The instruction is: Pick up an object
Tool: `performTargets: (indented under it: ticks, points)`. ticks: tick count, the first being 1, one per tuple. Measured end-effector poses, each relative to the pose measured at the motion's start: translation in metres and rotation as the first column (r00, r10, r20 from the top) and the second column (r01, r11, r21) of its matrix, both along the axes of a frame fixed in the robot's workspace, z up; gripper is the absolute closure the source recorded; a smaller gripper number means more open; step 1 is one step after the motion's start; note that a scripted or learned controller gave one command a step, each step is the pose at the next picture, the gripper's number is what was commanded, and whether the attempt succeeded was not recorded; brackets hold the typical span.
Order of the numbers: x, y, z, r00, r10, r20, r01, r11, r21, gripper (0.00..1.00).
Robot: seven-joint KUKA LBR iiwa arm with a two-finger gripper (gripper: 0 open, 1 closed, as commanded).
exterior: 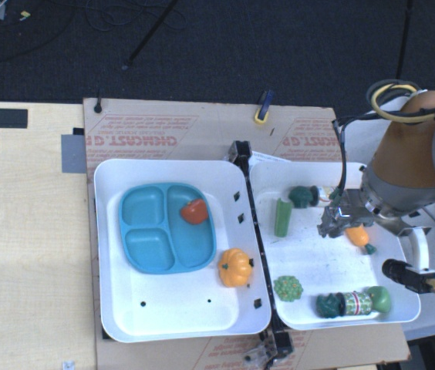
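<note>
My gripper [335, 223] hangs low over the right bin [318, 272], near its right side. An orange carrot-like toy [358, 237] lies just to the right of the fingers, touching or very close to them. A dark green round toy [304, 196] sits up and left of the gripper, with a green block [282, 217] further left. A green bumpy ball [288, 287] and a bottle [354, 303] lie along the bin's front. Nothing is visibly between the fingers.
The left bin [117, 299] holds a blue divided plate [163, 228] with a red toy [194, 211] on it, and an orange pepper [235, 267] beside the plate. A black divider [250, 230] separates the bins. Cables loop beside the arm [402, 153].
</note>
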State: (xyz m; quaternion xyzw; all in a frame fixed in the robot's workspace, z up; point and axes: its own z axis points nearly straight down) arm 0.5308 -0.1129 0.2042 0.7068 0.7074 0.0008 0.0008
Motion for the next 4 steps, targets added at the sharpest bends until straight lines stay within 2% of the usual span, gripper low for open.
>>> performTargets:
  ticks: [1, 2, 3, 4]
  points:
    - [0.0, -0.001, 0.024, 1.0, 0.0, -0.003, 0.0, 1.0, 0.0, 1.0]
    - [-0.029, 0.046, 0.018, 1.0, 0.002, -0.009, -0.002, 1.0, 0.002, 1.0]
    - [-0.038, 0.093, 0.013, 1.0, 0.003, -0.008, -0.003, 1.0, 0.002, 1.0]
    - [-0.044, 0.105, 0.034, 1.0, 0.002, -0.004, -0.002, 1.0, 0.001, 1.0]
